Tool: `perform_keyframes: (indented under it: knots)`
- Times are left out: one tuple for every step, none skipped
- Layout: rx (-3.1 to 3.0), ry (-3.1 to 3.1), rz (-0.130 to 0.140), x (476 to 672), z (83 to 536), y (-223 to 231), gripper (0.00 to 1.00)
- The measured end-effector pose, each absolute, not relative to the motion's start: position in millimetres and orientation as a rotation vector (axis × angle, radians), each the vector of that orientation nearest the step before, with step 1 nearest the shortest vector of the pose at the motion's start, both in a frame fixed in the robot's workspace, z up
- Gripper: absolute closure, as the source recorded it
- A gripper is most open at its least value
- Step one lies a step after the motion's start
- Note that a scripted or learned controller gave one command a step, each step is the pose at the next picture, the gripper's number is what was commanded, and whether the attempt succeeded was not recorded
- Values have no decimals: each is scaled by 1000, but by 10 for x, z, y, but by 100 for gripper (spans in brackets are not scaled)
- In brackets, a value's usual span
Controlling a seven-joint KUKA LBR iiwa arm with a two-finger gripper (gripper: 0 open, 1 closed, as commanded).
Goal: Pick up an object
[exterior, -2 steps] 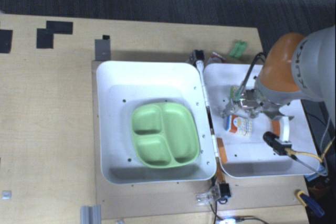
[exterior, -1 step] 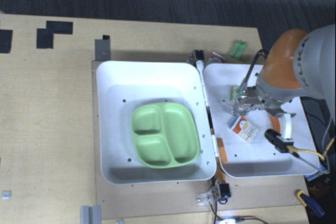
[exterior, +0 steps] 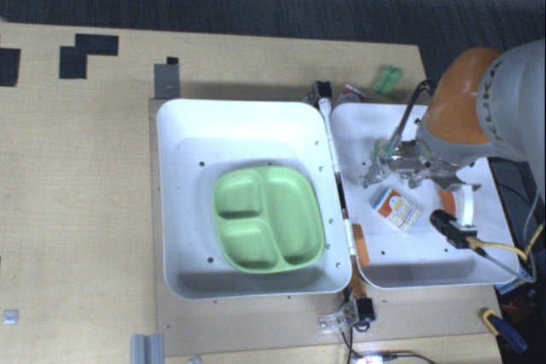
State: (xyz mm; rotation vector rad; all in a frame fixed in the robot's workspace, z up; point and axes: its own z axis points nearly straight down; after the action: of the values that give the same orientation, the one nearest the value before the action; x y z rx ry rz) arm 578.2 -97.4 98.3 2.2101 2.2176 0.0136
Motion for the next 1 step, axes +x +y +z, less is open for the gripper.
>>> perform_keyframes:
  knots:
    - [2206,2218,18,5795,1091,-965,100]
